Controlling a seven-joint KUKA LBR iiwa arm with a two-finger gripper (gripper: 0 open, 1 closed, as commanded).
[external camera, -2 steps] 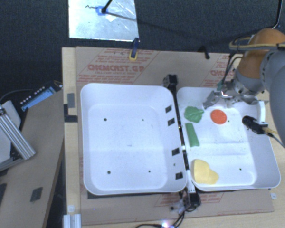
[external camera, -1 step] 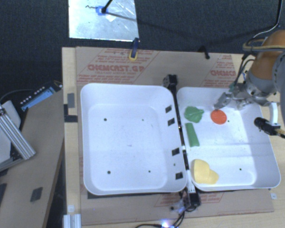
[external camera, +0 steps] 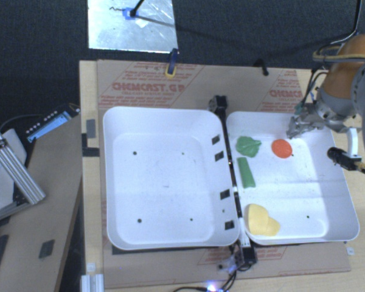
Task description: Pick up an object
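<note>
Right bin (external camera: 340,224): yellow piece (external camera: 263,220) lying nearest, green stick (external camera: 247,172) and green lump (external camera: 248,145) sitting mid-left, orange disc (external camera: 282,148) resting beyond. Gripper (external camera: 296,126) hovering just far-right of disc, holding nothing; jaw gap unreadable. Risk: descending off-centre, nudging disc away, closing empty.

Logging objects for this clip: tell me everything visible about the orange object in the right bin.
The orange object is a small, round, flattish piece of even orange-red colour, with a matte look. It lies on the floor of the right bin, toward the far side, apart from the other items. The end effector hovers just beyond it; contact cannot be judged.
</note>
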